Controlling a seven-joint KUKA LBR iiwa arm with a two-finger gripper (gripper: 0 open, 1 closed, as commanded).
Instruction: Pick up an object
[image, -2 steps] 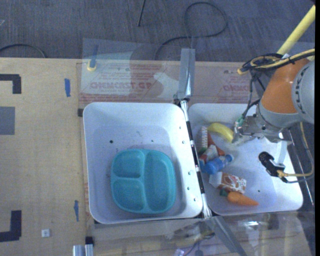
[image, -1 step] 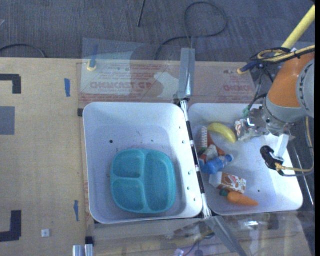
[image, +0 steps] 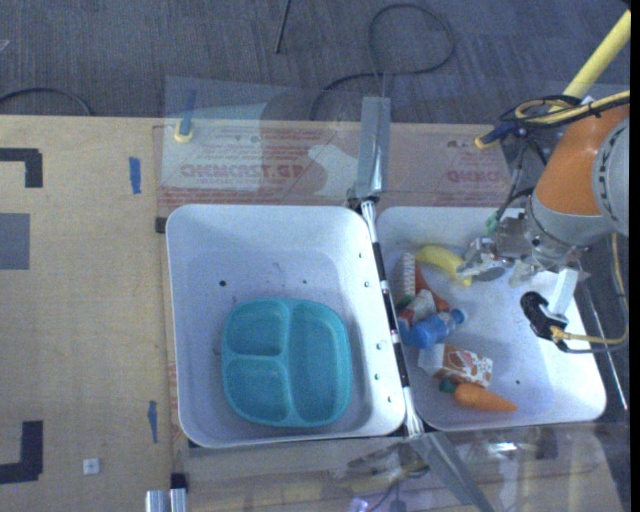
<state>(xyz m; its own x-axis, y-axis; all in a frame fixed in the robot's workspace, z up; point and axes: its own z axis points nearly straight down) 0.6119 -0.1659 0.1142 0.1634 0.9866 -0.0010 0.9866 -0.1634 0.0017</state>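
My gripper (image: 483, 262) hangs over the upper part of the right bin (image: 560, 385), its fingers spread apart with nothing between them. A yellow banana (image: 440, 259) lies just to its left, close to the fingertips. Lower along the bin's left side sit a blue bottle (image: 432, 329), a small red and white carton (image: 467, 366) and an orange carrot (image: 484, 400). A red and white striped item (image: 409, 274) leans by the divider.
The left bin (image: 200, 250) holds a teal divided plate (image: 287, 361). A metal divider (image: 385, 310) runs between the bins. A black cable end (image: 540, 315) dangles from the arm over the right bin. Cardboard lies behind both bins.
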